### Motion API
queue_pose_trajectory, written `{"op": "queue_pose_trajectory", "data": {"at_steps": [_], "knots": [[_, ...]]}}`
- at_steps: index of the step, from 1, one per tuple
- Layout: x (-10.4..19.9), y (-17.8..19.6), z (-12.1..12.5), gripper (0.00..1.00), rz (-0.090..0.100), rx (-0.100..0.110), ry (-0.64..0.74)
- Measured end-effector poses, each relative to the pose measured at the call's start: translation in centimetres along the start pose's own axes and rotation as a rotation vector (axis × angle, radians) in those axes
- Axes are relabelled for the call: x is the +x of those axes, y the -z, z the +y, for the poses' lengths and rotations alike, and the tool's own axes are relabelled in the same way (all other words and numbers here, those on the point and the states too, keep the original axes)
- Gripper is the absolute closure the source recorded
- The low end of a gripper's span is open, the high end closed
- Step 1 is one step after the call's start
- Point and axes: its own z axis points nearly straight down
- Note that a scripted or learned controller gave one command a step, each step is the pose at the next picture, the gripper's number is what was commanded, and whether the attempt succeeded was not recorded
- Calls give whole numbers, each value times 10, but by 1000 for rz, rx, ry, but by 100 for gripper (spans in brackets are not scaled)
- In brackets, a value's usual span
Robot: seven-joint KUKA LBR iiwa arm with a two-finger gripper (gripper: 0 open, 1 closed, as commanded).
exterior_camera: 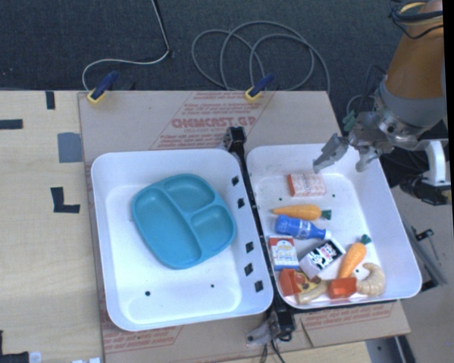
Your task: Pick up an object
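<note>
My gripper (345, 155) hangs over the far edge of the right bin (388, 206), its two grey fingers spread apart with nothing between them. Just in front of it lies a small orange-and-white packet (306, 184). Further forward in that bin are a toy carrot (297, 211), a blue bottle (299, 228), a red-and-white carton (283, 252), a black-and-white box (323, 255), a second carrot (352, 260) and a tan croissant shape (372, 278).
The left bin (119, 296) holds a blue divided plate (183, 219). A black divider (248, 214) runs between the bins. Cables loop on the dark floor beyond the cardboard (208, 117). Red and tan toys (305, 287) crowd the right bin's front corner.
</note>
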Motion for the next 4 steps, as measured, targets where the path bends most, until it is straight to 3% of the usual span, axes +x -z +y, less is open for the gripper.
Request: {"op": "queue_pose_trajectory", "data": {"at_steps": [1, 2, 3, 4], "knots": [[29, -131, 63, 0, 1, 5, 0], [12, -184, 82, 0, -4, -8, 0], [11, -172, 84, 100, -9, -15, 1], [12, -172, 84, 0, -9, -16, 2]]}}
